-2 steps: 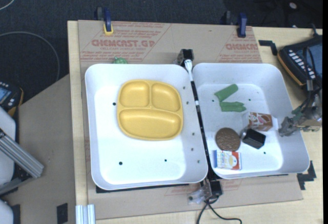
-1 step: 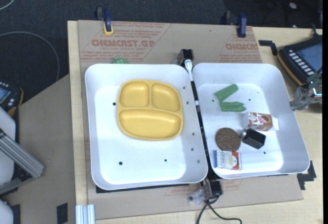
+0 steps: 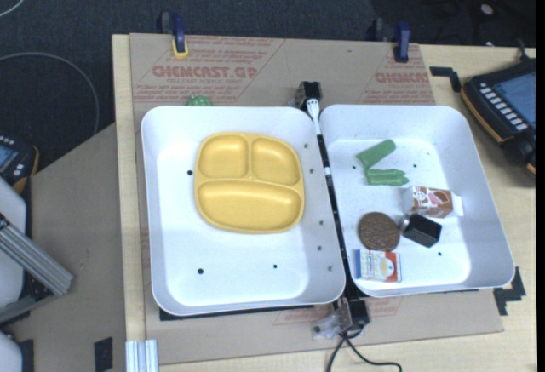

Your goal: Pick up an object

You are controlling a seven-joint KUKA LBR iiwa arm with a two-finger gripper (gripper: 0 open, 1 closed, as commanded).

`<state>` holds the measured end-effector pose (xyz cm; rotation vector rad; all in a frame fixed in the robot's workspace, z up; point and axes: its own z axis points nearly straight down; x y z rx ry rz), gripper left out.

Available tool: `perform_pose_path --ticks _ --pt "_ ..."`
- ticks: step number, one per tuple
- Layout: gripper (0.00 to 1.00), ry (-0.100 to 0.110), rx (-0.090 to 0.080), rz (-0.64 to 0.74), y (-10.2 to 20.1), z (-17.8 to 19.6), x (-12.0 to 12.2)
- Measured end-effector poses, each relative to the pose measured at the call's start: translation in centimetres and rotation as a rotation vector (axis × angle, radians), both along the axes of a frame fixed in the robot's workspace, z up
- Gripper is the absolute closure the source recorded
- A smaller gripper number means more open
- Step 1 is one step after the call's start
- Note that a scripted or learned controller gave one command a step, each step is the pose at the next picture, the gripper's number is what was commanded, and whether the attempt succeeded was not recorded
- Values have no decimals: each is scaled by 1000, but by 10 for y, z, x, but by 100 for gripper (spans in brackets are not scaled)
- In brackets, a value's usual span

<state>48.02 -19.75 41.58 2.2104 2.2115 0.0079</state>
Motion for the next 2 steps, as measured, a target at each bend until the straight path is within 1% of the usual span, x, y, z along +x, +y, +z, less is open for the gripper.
perform_pose_path --ticks 1,2 --pt "100 -2 -2 -2 -28 124 -1" --pt "100 6 1 1 -27 129 0"
